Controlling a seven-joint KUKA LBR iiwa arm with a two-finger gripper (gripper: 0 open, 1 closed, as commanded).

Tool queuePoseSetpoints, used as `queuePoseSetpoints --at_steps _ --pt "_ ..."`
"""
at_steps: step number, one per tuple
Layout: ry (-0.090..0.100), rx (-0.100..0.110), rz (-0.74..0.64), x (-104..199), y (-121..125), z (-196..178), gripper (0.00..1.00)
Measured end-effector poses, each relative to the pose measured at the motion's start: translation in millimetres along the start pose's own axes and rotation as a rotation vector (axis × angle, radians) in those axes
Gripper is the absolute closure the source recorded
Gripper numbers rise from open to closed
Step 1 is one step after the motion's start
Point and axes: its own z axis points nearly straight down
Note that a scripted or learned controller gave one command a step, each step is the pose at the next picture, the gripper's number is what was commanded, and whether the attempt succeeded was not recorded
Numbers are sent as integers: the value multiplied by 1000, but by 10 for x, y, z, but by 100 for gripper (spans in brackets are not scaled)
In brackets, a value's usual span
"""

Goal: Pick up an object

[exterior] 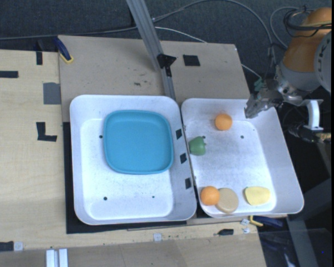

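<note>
The right bin [267, 149] holds an orange ball [223, 122] near its far edge and a green pepper-like piece [197, 146] at its left wall. Along its near edge lie a second orange ball [210, 195], a tan round piece [227, 200] and a yellow piece [258, 195]. My gripper [253, 109] hangs over the bin's far right corner, to the right of the upper orange ball and apart from it. Nothing shows between its fingers.
The left bin [89, 193] carries a blue square plate [138, 141]. A grey metal post [150, 32] slants up from between the bins. Cables [211, 7] run over the dark floor behind the bench.
</note>
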Motion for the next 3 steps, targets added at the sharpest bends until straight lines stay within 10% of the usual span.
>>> queuePoseSetpoints --at_steps 2,3 --pt "1 4 0 -17 76 -764 100" --pt "2 4 -3 467 31 -803 100"
